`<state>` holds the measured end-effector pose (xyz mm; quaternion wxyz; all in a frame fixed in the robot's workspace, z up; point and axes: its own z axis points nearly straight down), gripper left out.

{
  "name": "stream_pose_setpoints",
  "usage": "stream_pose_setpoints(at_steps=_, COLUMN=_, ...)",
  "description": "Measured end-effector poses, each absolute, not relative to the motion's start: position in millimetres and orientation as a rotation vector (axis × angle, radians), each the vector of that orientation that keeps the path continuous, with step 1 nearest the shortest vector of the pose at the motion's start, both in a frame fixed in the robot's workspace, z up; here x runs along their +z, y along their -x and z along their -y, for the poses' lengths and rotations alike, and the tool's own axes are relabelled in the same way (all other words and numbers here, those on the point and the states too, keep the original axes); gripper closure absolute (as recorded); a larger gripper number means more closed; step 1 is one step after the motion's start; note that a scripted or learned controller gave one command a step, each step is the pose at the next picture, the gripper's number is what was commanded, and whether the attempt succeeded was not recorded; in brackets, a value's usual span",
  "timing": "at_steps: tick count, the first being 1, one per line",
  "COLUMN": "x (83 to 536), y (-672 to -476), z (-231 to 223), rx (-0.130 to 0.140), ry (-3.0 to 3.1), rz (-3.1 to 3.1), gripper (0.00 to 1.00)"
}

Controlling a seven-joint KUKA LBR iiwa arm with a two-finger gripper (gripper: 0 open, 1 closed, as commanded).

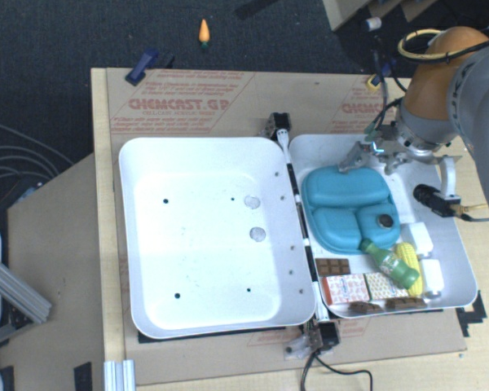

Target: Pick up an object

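Small printed snack packets are lying unpicked while I am hovering my claw, grip state unclear, over the big blue plastic container.

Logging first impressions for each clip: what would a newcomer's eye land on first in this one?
Most likely the big blue plastic container, which takes up much of the right bin. Next, the arm's orange band at upper right, with the hand hanging just above the container's far edge. Then the contrast between bins: the left bin is nearly bare white, while a corn cob, a green bottle and small boxes crowd the right bin's near corner.
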<state>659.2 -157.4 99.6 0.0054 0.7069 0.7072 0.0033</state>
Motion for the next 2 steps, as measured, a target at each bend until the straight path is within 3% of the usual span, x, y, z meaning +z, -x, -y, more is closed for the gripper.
stream_pose_setpoints(at_steps=1, x=93, y=-623.6, z=220, rx=0.022, ry=-2.212, rz=-2.220, gripper=0.00)
stream_pose_setpoints(at_steps=2, x=93, y=-599.0, z=163, rx=0.014, ry=-2.211, rz=-2.210, gripper=0.00)
